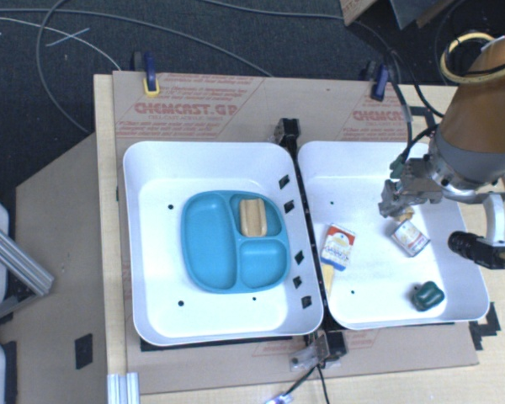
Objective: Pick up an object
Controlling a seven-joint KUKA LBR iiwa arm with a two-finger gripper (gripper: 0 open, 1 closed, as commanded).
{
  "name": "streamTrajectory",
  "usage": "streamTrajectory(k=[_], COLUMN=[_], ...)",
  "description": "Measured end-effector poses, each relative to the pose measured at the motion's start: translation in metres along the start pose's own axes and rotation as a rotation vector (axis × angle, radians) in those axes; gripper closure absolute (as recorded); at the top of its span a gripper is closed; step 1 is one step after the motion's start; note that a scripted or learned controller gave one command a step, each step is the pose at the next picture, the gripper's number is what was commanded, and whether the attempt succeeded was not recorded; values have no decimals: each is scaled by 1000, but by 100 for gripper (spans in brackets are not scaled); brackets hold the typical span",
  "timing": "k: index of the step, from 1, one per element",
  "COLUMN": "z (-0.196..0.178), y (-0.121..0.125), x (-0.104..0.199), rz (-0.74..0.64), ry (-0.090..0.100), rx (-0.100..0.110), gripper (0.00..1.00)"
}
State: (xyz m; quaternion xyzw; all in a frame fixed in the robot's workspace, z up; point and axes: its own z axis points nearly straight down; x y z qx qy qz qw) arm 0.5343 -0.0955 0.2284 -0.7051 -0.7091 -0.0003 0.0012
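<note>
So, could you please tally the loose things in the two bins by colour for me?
Blue: 1, the divided tray in the left bin.
Tan: 1, the block in the tray's upper right compartment.
White, printed: 2, the carton and the small packet in the right bin.
Green: 1, the small object.
Total: 5

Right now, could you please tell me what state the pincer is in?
Pincer: cannot be told; it sits over the right bin, just above a small packet.
</note>
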Motion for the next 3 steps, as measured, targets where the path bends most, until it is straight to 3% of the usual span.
streamTrajectory(k=[3], z=[-10], y=[74], x=[151], rz=[-1], ry=[0], rx=[-4], gripper=[100])
